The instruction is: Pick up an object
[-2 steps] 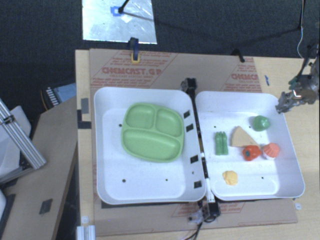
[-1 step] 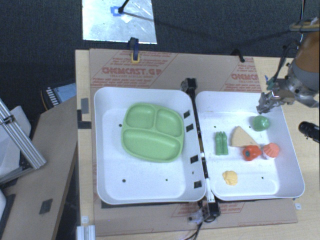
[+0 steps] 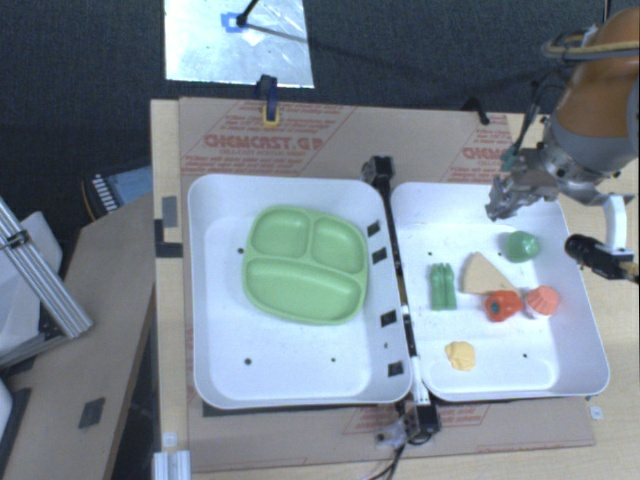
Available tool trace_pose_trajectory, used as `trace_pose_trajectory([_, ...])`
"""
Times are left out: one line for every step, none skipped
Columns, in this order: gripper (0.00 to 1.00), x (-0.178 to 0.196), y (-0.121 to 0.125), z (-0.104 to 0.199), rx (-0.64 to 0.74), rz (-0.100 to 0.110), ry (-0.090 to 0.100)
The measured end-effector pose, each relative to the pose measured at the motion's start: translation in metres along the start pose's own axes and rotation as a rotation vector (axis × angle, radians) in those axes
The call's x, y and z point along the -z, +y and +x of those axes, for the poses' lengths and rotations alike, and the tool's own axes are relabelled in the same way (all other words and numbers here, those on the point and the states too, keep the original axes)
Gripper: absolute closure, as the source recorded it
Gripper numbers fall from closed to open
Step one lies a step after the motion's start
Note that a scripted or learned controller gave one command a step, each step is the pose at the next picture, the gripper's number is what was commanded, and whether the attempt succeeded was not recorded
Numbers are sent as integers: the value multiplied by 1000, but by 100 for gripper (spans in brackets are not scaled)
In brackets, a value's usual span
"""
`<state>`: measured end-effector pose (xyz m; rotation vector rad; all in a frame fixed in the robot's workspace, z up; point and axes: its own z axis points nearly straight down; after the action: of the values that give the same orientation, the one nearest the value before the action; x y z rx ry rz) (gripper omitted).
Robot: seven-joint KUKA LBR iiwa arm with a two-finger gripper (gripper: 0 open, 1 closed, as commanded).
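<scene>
The right bin (image 3: 520,376) holds several small toy foods: a green ball (image 3: 521,245), a tan wedge (image 3: 484,273), a green ridged piece (image 3: 442,286), a red-orange piece (image 3: 503,306), a pale orange ridged piece (image 3: 543,301) and a yellow lump (image 3: 460,355). My gripper (image 3: 503,203) hangs over the bin's back right part, just up and left of the green ball. Nothing shows between its fingers.
The left bin (image 3: 215,358) carries a light green compartment tray (image 3: 305,264). A black divider with clips (image 3: 390,268) runs between the bins. The grey and orange arm (image 3: 600,98) reaches in from the upper right. Cardboard underlies both bins.
</scene>
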<state>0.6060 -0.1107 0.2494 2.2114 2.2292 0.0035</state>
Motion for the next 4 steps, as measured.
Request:
trace_pose_trajectory([100, -13, 4, 53, 1, 1, 1])
trace_pose_trajectory([100, -23, 21, 102, -1, 0, 0])
trace_pose_trajectory([100, -20, 34, 145, -1, 0, 1])
trace_pose_trajectory([100, -13, 45, 200, 1, -1, 1])
